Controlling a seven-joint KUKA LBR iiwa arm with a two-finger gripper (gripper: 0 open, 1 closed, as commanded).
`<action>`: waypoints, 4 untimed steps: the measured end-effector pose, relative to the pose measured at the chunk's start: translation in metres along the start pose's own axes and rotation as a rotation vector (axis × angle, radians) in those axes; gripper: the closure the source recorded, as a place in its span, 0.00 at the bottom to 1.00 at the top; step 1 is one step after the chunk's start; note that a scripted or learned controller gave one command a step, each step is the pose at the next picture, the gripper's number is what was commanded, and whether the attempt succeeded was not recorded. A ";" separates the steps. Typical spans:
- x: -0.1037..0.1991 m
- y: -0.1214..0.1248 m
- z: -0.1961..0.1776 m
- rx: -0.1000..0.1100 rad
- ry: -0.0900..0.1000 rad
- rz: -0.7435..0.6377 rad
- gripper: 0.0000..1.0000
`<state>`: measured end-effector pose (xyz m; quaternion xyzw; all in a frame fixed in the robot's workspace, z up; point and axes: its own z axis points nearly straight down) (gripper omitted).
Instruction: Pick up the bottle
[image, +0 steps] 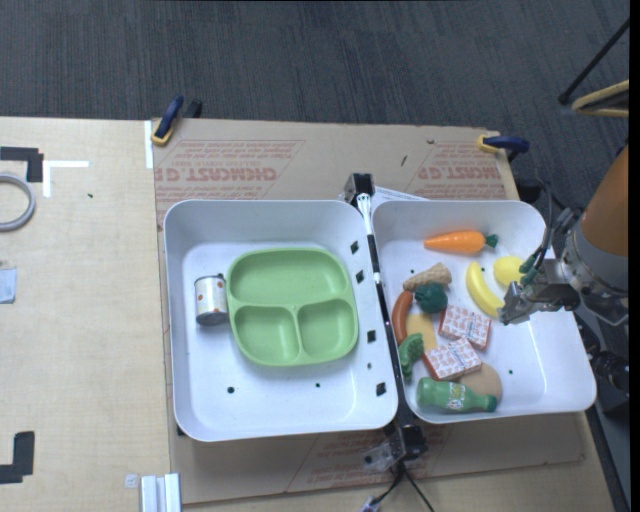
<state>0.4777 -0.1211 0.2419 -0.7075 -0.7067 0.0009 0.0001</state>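
The green bottle is being seen lying on its side at the near edge of the right bin, cap pointing right, resting just against a tan round piece behind it. It's being crowded pretty well: two red-and-white patterned blocks are stacked up just beyond it, a bit of broccoli is sitting to its left, and a red sausage is being pressed along the bin's left wall. Farther back, a second broccoli, a tan wedge and a carrot are being kept, with a banana and a lemon over to the right.

The gripper is being held low over the right side of that bin, just beside the banana and well apart from the bottle. Nothing is being seen between its fingers; how far they're spread can't be told from here.

The left bin is being taken up by a green divided plate, with a small can lying just left of it. Both bins are being supported on a sheet of cardboard clamped onto a light wooden bench, with dark carpet showing beyond.
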 end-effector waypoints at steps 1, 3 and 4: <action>0.006 0.000 0.015 0.000 0.001 -0.007 1.00; 0.057 0.000 0.018 -0.002 0.000 -0.442 1.00; 0.154 -0.001 0.050 0.001 0.001 -0.150 1.00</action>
